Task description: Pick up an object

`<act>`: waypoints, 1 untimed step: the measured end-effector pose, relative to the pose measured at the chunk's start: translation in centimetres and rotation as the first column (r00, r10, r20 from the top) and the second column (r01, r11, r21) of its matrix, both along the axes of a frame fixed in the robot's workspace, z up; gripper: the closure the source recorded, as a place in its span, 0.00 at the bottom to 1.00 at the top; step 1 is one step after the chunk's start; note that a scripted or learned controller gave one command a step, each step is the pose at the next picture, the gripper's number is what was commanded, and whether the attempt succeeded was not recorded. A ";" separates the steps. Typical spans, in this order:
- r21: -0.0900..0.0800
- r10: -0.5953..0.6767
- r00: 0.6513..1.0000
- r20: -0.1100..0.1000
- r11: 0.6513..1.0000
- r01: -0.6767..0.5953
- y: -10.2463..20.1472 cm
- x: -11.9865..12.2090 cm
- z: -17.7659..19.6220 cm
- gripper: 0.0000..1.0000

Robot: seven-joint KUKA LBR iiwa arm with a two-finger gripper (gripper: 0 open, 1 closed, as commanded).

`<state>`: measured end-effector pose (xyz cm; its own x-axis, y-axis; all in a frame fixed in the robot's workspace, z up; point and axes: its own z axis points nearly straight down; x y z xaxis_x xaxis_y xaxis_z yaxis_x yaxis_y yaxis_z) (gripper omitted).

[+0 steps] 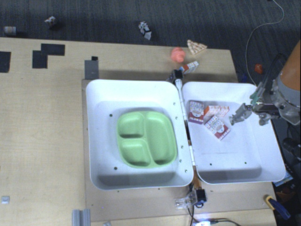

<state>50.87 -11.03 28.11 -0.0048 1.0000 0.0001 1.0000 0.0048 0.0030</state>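
Note:
Three small red-and-white packets lie in the right bin [244,159]: one [196,112] by the divider, one [217,110] beside it, and one [217,127] just in front of them. My gripper [250,118] hangs over the right bin, to the right of the packets. It is open, with its left finger [237,116] close to the nearest packet and nothing between the fingers. A green divided plate [146,138] fills the middle of the left bin [96,126].
Behind the bins, a pink ball [178,55], a triangular piece [196,47] and a small tube [189,68] lie on the bench. The arm's grey body and orange band [290,79] stand over the right bin's right edge. Cables run past the front edge.

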 end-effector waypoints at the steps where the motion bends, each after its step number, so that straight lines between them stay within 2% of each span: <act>1: -0.001 -0.002 1.000 0.006 1.000 0.002 0.6 3.3 -19.4 0.00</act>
<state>54.18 -10.42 8.76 -0.0023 1.0000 -0.0010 1.0000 0.0024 0.0086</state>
